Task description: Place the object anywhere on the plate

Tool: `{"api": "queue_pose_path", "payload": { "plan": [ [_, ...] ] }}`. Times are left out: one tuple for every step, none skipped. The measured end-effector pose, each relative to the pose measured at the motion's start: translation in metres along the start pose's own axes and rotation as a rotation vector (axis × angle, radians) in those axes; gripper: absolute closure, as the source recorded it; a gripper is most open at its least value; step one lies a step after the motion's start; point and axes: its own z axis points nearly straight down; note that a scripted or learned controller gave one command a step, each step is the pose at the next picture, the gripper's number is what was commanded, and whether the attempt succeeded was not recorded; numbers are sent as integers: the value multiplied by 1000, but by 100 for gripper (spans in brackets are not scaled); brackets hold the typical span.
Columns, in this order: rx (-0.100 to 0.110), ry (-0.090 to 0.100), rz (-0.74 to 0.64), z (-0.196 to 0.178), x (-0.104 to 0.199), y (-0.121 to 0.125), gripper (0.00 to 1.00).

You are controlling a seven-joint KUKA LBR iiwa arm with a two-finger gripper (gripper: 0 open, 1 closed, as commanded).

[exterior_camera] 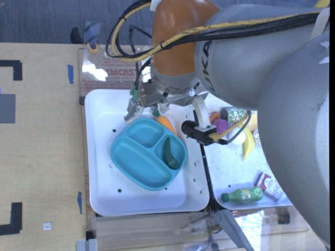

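Camera view, looking down on two white bins side by side.

Left bin [99,156]: holds a teal plate [141,163] with three compartments, set roughly at bin centre, its long axis running from about 10 o'clock to 4 o'clock. A dark green item [171,155] lying in the compartment at the plate's 3 o'clock side; identity not clear.

Task object: an orange carrot-like object [166,123], seen just off the plate's rim at about 1 o'clock, touching or nearly touching it. Only a short length visible; the remainder hidden beneath the arm's wrist. Visible part elongated, long axis running roughly 11 o'clock to 5 o'clock, lower end toward the plate. Which end is the tip: cannot tell.

Gripper [149,102]: positioned above the bin's far edge, at 12 o'clock from the plate, directly under the orange band [178,30]. Finger spacing obscured by the wrist housing; cannot tell whether spread or closed, nor whether the carrot-like object is between the fingers.

Right bin [230,169]: largely covered by the arm. Visible inside: a green bottle [242,195] lying on its side near 5 o'clock, a red-and-white packet [268,186] just beside it, a banana [248,140], a purple item [222,125].
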Motion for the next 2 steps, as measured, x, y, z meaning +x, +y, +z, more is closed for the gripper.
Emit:
{"api": "queue_pose_path", "payload": {
  "plan": [
    [-2,0,113,-76,-1,5,0],
    [12,-1,170,13,-17,-14,0]
  ]
}}
